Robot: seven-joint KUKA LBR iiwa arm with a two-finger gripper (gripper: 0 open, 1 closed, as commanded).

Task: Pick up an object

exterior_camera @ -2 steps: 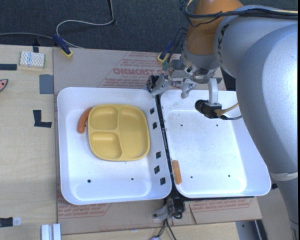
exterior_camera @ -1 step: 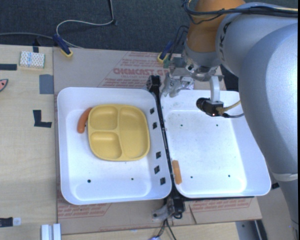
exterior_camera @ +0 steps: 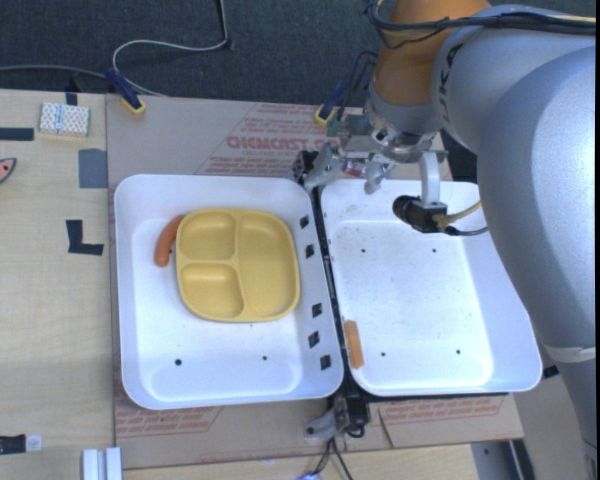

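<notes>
- Here, the grey arm with the orange band (exterior_camera: 425,13) reaches in from the right, and its two-finger gripper (exterior_camera: 350,168) hangs over the far edge of the bins, about where the two meet.
- Whether that tool is wide, narrow or clamped on anything cannot be told from this slanted view.
- The left shallow white bin (exterior_camera: 140,368) holds a yellow plastic plate with three compartments (exterior_camera: 238,264), lying flat near its middle.
- A small orange sausage-shaped piece (exterior_camera: 164,241) lies just beside the plate's left rim, touching or nearly touching it.
- The right shallow white bin (exterior_camera: 430,308) holds a second small orange stick-shaped piece (exterior_camera: 353,342) against its left wall, near the front.
- Both orange pieces rest well apart from the gripper.
</notes>
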